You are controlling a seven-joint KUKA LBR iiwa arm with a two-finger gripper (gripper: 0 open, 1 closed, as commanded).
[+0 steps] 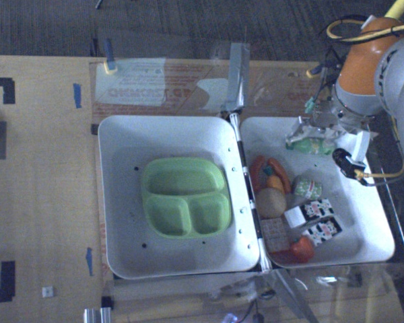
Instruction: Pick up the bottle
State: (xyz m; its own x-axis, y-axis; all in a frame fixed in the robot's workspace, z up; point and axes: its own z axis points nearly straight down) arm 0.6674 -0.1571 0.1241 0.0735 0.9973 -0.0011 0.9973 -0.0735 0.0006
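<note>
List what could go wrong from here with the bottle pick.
1. The bottle appears to lie on its side under the end effector, close to the right bin's far wall, so it may roll or slip.
2. The crowded toys, such as the carrot, sit nearby and could get bumped.

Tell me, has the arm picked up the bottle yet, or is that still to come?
Partly, it seems. The gripper is over the far end of the right bin, and a clear, green-labelled bottle lies sideways right under it, apparently off the floor, though blur hides the actual grip. Left to do: lift it clear. The green tray sits in the left bin; the other items stay piled beside the divider.
</note>
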